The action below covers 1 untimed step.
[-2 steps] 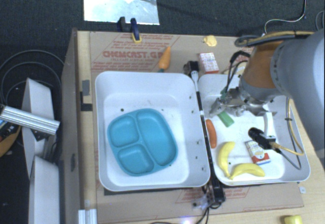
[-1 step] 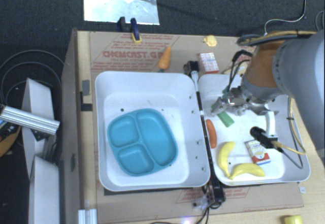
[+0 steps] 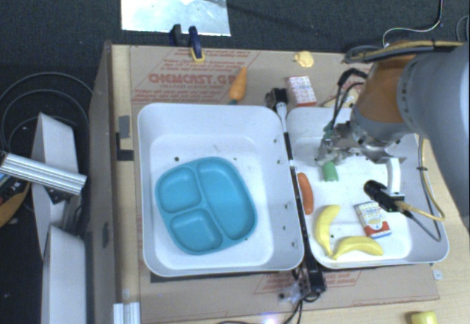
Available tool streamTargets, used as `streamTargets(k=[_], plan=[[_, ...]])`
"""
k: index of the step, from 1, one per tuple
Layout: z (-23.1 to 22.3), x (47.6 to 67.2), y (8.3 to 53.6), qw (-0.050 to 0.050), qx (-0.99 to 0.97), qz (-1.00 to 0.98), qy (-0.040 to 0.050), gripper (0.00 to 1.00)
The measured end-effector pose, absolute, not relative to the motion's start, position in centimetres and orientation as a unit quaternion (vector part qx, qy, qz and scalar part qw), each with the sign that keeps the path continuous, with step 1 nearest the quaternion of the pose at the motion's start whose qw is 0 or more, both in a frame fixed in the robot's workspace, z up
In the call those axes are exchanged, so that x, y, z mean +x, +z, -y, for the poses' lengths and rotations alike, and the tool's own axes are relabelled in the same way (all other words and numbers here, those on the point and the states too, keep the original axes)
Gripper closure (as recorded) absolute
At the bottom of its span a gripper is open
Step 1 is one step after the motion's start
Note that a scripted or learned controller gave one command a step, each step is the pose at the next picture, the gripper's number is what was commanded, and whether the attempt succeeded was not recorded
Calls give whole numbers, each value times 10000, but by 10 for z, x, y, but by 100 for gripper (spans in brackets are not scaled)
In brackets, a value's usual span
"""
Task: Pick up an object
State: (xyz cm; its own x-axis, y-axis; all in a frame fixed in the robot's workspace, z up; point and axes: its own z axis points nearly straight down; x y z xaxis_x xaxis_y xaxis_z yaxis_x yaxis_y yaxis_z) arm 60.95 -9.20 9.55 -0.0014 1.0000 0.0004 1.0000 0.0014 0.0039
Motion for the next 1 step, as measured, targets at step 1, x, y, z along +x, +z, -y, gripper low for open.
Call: streamTargets(k=[1], plan=[[45, 576, 190, 12, 7042, -7100, 29, 100]])
